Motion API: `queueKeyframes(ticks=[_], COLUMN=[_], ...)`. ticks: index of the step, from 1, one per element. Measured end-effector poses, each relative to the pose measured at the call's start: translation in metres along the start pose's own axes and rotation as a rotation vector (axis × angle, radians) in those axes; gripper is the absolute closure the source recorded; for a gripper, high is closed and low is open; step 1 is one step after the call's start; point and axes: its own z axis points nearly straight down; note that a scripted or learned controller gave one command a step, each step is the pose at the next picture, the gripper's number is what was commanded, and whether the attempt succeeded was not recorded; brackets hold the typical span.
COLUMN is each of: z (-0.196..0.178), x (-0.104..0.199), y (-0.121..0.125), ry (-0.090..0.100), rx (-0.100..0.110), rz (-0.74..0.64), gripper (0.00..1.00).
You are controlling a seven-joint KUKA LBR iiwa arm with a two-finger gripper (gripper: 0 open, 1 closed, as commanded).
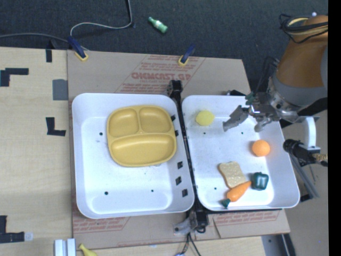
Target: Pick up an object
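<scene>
landmark for all places: the black divider where the two white bins meet.

left of the divider: left bin, holding a yellow three-compartment plate in its upper half, close to the divider. nothing visible in its compartments. a few small dark specks on the bin floor around it, too small to identify.

right of the divider: right bin. a small yellow lemon-like ball lies just beside the divider near the bin's top. lower down, a tan slice of toy bread; touching its lower edge, a toy carrot lying at a slant, green tip toward the divider. a dark green toy pepper sits just beside the carrot's thick end, on the far side from the divider. an orange ball lies above the pepper, apart from it.

gripper: over the upper part of the right bin, between the lemon and the orange, touching neither. two grey fingers spread apart, nothing between them. whether the tips reach the bin floor is hard to make out. arm is cut off at the right edge.

far above the divider, on the dark floor: a small green object, too small to name.
</scene>
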Motion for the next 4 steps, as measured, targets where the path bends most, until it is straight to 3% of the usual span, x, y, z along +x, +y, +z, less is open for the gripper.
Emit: queueKeyframes(ticks=[1, 2, 3, 4], z=[0.122, 0.180, 0.180, 0.180], x=[-0.002, 0.007, 0.005, 0.002], y=[0.023, 0.063, -0.032, 0.052], ry=[0.000, -0.001, -0.001, -0.002], rx=[0.003, -0.003, -0.001, -0.007], rz=[0.001, 0.001, 0.002, 0.000], gripper=[0.00, 0.00, 0.00, 0.00])
